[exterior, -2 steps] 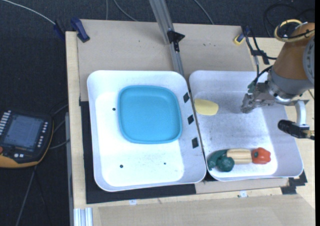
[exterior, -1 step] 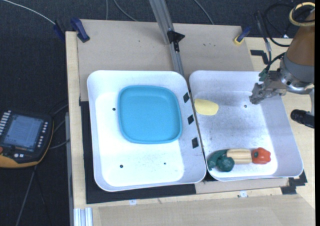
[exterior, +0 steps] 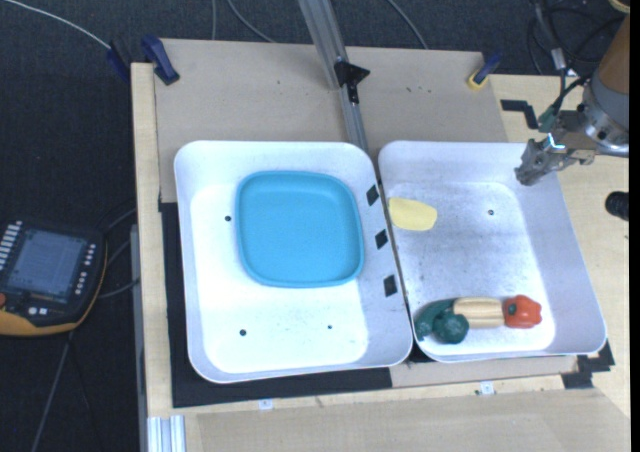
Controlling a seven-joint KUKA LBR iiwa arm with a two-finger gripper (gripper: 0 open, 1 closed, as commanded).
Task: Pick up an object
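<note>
Counter (exterior: 250, 80): pale wood-coloured board, bearing two shallow white bins side by side. Blue clamps sit at its far left corner, a yellow one at its far right.

Left bin (exterior: 210, 340): white, rounded corners. Contents: one blue plate (exterior: 300, 228), square with rounded corners, lying flat toward the bin's far side. A few small dark dots mark the bin floor.

Right bin (exterior: 575, 270): white, floor speckled grey. Contents:
- Yellow object (exterior: 412, 214), pale and rounded, lying near the bin's left wall on the far side, well apart from the others.
- Green object (exterior: 442, 324), dark and lumpy, at the near left corner.
- Tan object (exterior: 479, 313), long and roll-like, lying crosswise, touching the green one on its left.
- Red object (exterior: 521, 312), small and round with a dark top, just beside the tan one's right end.

The last three form a row along the near wall.

End effector (exterior: 533, 166): grey, at the far right corner of the right bin, above its rim, well apart from every object. Nothing is seen between its fingers; whether they stand wide or narrow cannot be told.

Metal pole (exterior: 318, 15): slanted, running from the top edge down to the gap between the bins.

Handheld pendant (exterior: 45, 275): on the dark floor at left, screen text too small to read.

No legible brands or labels.
</note>
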